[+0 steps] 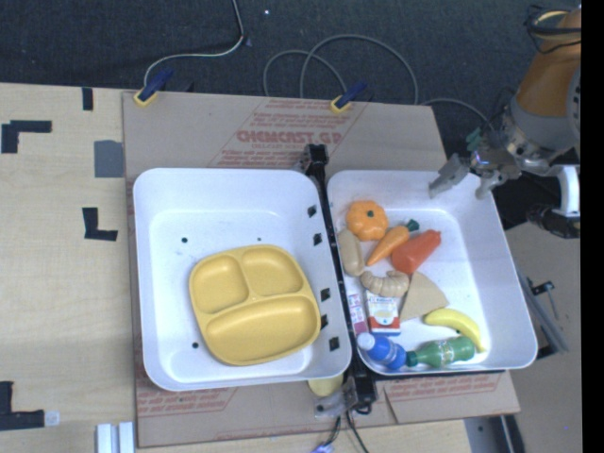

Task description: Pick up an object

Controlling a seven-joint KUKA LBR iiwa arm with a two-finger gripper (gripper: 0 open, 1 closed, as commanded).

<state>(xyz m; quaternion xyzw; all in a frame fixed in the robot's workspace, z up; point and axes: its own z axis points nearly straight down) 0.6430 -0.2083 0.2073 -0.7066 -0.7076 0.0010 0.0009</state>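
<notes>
So the tool (464,174) is hanging over the top right corner of the right bin (505,281), fingers spread apart with nothing between them. The stuff to grab is all piling up along that bin's left and bottom sides: an orange (366,220), a carrot (390,242) leaning across a red pepper (417,249), a beige wedge (423,295), a banana (456,323), a green bottle (442,352) and a blue-capped bottle (381,351) down by the front wall.

If I'm calling it, the step in hand is picking a target and coming down on it. I'm thinking the banana or the pepper is the smart pick, since each one is sitting with a bit of bare white floor next to it, so both fingers are getting room to drop either side. The orange is round and is touching the carrot top (probably going to roll or squirt out). The bottles are jammed against the wall, so a finger is likely hitting the rim there. Lining the fingers up across the narrow width of whatever gets chosen is the main thing.

The left bin (160,253) is carrying a yellow divided plate (255,305). Both bins are sitting on a cardboard sheet (226,135) clipped to the wooden desk (47,281), with cables (340,55) looping over dark carpet (94,17) behind.
</notes>
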